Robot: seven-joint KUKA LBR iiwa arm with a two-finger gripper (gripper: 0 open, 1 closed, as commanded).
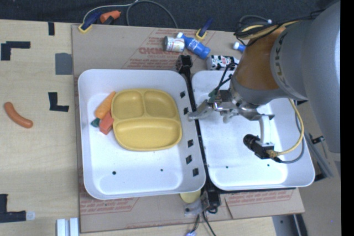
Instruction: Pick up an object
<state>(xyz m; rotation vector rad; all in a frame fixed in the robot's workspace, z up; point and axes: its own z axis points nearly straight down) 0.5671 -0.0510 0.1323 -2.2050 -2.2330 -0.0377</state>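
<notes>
left bin [99,174]: yellow tray [146,119], carrot [103,106] | right bin [298,174]: pincer [213,109]

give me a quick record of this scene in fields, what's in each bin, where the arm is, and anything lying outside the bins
left bin: yellow divided plate; orange carrot-like toy and a red piece at the plate's left edge
right bin: gripper low over its left part
arm: reaches in from the right
gripper hold: cannot tell
outside bins: toy sausage on the bench at far left; blue-and-white bottle behind the bins
</notes>
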